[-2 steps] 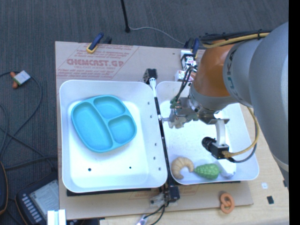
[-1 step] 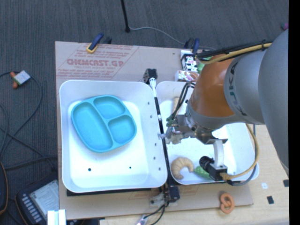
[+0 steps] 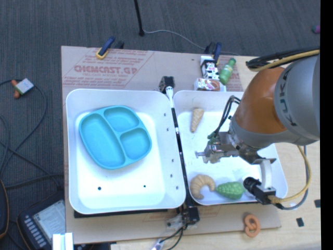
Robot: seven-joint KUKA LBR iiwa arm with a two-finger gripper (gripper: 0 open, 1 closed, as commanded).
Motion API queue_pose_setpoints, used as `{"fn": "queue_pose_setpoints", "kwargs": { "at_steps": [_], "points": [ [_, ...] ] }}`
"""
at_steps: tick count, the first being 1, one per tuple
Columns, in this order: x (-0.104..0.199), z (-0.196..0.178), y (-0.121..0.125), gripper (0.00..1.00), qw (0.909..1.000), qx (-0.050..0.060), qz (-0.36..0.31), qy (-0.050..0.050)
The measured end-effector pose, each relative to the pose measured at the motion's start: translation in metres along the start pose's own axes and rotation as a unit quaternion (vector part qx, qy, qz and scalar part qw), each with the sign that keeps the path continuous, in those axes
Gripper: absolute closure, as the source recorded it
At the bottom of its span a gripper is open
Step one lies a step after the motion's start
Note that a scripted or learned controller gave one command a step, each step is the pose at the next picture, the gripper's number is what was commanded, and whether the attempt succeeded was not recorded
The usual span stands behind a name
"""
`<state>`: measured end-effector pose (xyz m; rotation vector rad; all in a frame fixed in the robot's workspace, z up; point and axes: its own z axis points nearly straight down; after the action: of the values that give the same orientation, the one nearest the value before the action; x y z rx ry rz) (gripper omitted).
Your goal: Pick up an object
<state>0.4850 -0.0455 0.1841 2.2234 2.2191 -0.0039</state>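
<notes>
I have the jaws [image 3: 210, 154] low over the right white bin [image 3: 186, 139]; whether they are apart I cannot tell. Candidate picks lie scattered for easy reach: tan croissant [image 3: 202, 185], knobbly green vegetable [image 3: 229, 189], beige cone [image 3: 196, 119].

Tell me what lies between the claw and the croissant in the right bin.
Bare white bin floor, seen in the camera view, separates the claw from the croissant.
</notes>
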Motion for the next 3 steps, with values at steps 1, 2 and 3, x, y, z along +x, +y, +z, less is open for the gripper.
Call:
{"fn": "queue_pose_setpoints", "kwargs": {
  "at_steps": [1,2,3],
  "points": [
    [0.0008,0.0,0.0001,0.0,1.0,0.0,0.0,0.001],
    [0.0008,0.0,0.0001,0.0,1.0,0.0,-0.001,0.001],
    [0.0008,0.0,0.0001,0.0,1.0,0.0,-0.001,0.001]
  ]
}}
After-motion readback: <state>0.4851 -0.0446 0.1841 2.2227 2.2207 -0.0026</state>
